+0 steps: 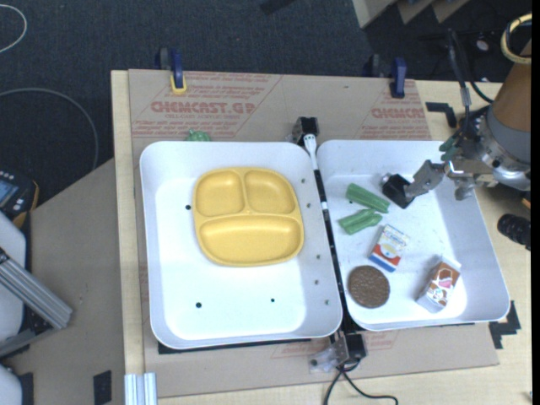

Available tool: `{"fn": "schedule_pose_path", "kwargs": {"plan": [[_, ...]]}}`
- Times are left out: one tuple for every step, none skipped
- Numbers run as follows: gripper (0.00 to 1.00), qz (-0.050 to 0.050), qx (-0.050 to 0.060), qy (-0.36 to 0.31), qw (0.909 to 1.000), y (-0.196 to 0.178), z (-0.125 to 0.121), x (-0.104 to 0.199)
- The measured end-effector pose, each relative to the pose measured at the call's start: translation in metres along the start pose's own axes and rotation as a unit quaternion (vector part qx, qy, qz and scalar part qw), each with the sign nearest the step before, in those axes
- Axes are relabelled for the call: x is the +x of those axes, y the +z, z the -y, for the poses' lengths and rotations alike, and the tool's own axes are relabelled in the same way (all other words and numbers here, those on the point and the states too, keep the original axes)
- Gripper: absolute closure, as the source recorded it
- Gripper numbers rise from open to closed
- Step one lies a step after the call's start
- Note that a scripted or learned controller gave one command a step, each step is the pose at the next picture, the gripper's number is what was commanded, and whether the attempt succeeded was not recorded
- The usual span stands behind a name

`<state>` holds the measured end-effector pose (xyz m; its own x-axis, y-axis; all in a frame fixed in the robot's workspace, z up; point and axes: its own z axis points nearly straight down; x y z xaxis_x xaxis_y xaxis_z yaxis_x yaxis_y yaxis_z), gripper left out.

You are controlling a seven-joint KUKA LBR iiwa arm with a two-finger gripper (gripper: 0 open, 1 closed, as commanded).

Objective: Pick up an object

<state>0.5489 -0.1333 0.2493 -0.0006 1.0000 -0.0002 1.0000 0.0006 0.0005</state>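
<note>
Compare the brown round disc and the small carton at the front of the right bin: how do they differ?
The brown disc is round, flat and one dark colour; the small carton is boxy with a peaked top, and printed white, red and orange. The disc lies flat on the bin floor, while the carton lies tipped on its side at an angle. The disc sits nearer the divider, the carton nearer the outer rim. Both rest apart from each other in the right bin.

Here's the bench, topped with a brown printed board, and two shallow white bins sitting on it side by side. The left bin and the right bin touch along the middle. Two blue clamps grip the board's far edge.
</note>
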Motion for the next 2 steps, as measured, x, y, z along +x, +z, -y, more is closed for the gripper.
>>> {"fn": "schedule_pose_path", "kwargs": {"plan": [[0.00, -0.002, -0.001, 0.003, 1.0000, 0.166, 0.048, -0.017], [0.00, 0.001, -0.004, 0.000, 1.0000, 0.161, 0.047, 0.033]]}}
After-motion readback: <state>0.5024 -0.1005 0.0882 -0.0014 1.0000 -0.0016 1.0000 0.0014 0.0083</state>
